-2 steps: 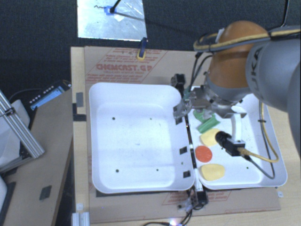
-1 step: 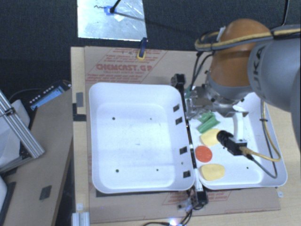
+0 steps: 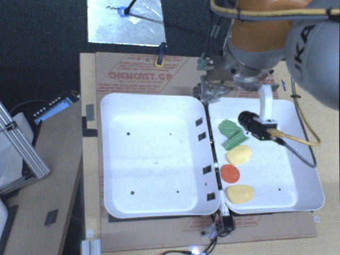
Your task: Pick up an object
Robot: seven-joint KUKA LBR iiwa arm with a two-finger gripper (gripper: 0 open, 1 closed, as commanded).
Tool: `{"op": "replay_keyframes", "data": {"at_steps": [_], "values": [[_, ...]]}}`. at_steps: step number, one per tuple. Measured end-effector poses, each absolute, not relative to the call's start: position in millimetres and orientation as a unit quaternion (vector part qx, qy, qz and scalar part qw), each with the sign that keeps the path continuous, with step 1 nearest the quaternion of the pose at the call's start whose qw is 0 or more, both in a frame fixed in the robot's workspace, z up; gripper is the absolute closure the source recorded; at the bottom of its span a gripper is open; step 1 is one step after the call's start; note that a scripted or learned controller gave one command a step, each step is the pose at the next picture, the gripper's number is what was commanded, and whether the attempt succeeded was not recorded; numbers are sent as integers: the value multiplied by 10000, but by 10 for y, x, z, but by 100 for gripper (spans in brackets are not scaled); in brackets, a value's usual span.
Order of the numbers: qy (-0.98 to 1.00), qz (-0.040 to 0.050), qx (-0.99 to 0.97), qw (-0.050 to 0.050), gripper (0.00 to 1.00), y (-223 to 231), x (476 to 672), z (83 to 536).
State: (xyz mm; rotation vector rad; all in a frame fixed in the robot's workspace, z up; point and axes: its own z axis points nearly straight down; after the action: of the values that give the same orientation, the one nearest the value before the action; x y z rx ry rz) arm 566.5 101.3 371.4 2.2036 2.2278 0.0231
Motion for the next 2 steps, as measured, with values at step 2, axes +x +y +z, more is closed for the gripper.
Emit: {"op": "replay_keyframes", "data": {"at_steps": [2], "values": [[7088,51,7054,39,100,1206,6465,4727]]}}
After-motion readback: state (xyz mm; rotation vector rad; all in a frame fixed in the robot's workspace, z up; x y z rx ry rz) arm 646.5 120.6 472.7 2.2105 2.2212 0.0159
